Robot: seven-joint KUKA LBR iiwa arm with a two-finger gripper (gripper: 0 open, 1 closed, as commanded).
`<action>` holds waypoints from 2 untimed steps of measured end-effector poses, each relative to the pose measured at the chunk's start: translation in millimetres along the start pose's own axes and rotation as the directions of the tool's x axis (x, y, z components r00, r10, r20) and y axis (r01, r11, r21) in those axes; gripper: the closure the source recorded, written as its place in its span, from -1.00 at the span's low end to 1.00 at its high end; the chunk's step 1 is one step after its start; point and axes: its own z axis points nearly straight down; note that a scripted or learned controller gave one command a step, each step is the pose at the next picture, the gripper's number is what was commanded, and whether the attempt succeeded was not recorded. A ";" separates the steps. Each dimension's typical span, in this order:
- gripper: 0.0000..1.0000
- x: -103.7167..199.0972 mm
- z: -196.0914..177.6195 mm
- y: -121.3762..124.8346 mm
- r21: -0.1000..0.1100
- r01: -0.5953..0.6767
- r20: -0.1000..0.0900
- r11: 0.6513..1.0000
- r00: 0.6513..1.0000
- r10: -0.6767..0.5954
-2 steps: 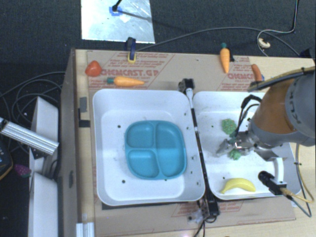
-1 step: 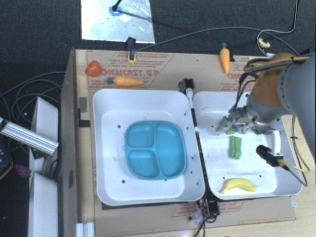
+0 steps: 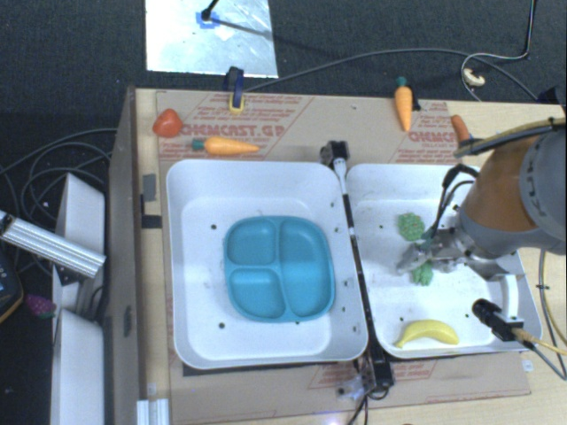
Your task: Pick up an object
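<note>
Low over the right bin (image 3: 381,193), the gripper (image 3: 421,259) reaches between two broccoli pieces (image 3: 410,227), fingers' state unclear.

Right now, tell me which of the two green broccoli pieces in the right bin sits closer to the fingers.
The lower green broccoli piece, right at the gripper. The upper green broccoli piece lies apart, farther up the white right bin.

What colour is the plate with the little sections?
Light blue. The plate sits in the left bin, seen from the camera view.
</note>
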 end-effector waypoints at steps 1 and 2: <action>1.00 0.5 -11.0 1.5 -0.004 0.002 0.000 1.000 1.000 -0.002; 1.00 62.4 -102.2 7.9 -0.007 0.005 -0.002 1.000 1.000 -0.005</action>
